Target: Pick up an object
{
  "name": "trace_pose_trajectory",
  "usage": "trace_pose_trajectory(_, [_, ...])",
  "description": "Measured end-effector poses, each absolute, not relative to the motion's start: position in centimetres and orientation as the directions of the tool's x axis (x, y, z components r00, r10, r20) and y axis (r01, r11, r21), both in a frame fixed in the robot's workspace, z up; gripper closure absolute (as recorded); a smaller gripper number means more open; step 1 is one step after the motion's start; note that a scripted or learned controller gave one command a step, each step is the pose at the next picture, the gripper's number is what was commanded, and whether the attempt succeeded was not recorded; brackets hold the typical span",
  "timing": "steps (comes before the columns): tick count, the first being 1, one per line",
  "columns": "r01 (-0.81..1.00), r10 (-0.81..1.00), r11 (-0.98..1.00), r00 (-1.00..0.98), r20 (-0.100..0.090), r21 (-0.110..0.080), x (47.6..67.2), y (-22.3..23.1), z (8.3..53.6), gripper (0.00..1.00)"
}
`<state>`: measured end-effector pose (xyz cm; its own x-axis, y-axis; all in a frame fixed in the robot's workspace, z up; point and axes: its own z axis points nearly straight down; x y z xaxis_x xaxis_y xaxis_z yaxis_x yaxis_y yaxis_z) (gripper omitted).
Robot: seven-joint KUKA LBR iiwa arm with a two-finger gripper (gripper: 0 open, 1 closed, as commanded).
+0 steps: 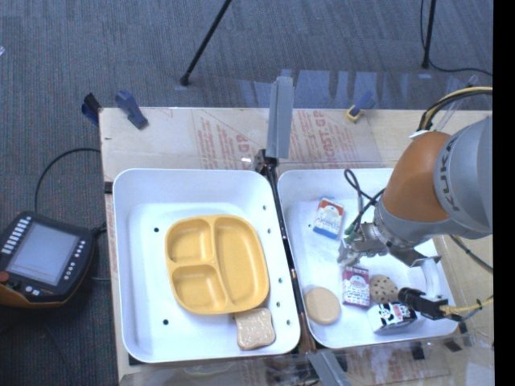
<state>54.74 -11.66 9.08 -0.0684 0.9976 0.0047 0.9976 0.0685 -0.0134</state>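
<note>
Likely target: red packet (356, 286) below gripper (356, 246); light, thin, slippery, so pinch its long edges. Can't tell gripper state.

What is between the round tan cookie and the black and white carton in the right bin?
In the camera view, between the round tan cookie and the black and white carton lie a small red packet and a chocolate chip cookie.

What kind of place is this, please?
Probably a robotics lab: a KUKA arm reaches over two white bins, a teach pendant lies on carpet, and tripod legs stand behind.
</note>
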Motion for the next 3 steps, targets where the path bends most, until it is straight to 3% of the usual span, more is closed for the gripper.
trace_pose_trajectory(1, [0.998, 0.998, 0.068, -0.068, 0.005, -0.014, 54.7, -11.7, 9.1, 0.00])
trace_pose_trajectory(2, [0.988, 0.988, 0.154, -0.154, 0.003, -0.008, 47.7, -15.3, 8.4, 0.00])
trace_pose_trajectory(3, [0.989, 0.989, 0.149, -0.149, 0.007, -0.013, 47.7, -15.3, 9.0, 1.00])
